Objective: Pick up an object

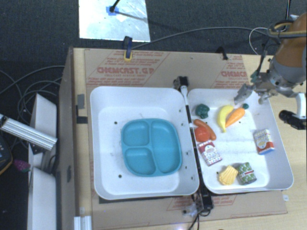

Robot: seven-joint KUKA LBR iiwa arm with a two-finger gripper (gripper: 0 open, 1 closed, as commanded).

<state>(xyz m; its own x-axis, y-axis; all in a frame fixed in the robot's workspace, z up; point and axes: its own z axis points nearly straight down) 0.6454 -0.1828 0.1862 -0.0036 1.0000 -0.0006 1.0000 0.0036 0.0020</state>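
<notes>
Yellow corn (228, 175) and green packet (246, 173) lie nearest, front of right bin (280, 164), loose for picking. Gripper (253, 94) hovers over far edge above carrot (234, 116) and banana (223, 117); grasping nothing, open or closed unclear. Blue tray (151, 146) fills left bin (108, 128).

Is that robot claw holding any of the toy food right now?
No. The gripper hangs open above the far edge of the right bin, with nothing between its fingers. The carrot lies nearest, untouched.
</notes>
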